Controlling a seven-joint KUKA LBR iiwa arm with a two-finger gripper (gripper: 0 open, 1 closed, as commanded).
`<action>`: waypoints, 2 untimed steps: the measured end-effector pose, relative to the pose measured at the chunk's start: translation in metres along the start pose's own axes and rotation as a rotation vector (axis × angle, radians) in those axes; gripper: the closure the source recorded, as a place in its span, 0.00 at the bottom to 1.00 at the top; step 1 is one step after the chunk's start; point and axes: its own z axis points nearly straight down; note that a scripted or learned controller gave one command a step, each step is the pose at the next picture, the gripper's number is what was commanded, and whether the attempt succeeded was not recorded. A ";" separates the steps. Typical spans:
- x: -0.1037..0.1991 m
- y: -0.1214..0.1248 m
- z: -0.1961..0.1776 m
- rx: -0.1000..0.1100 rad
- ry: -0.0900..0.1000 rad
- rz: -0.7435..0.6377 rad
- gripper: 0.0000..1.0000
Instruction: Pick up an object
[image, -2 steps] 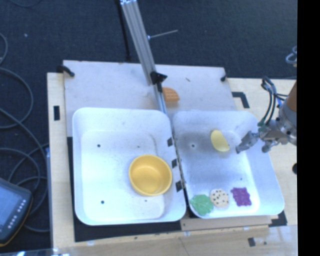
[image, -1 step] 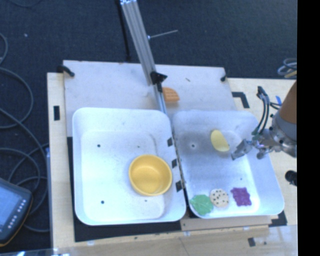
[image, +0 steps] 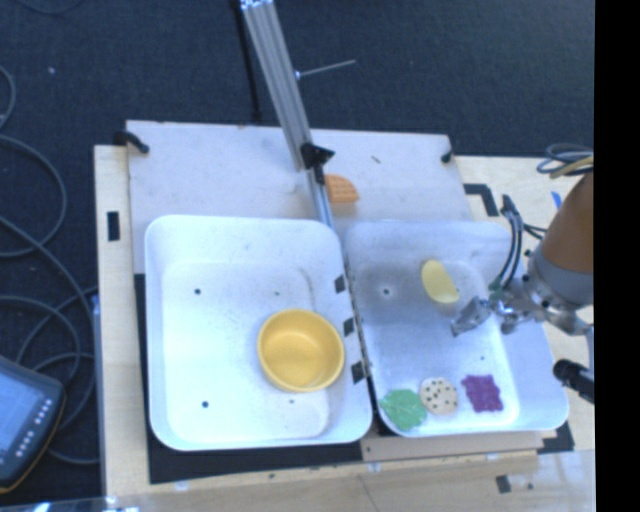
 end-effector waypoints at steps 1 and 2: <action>-0.001 0.002 -0.014 -0.009 0.000 0.003 1.00; -0.009 0.001 -0.060 -0.011 -0.001 0.006 1.00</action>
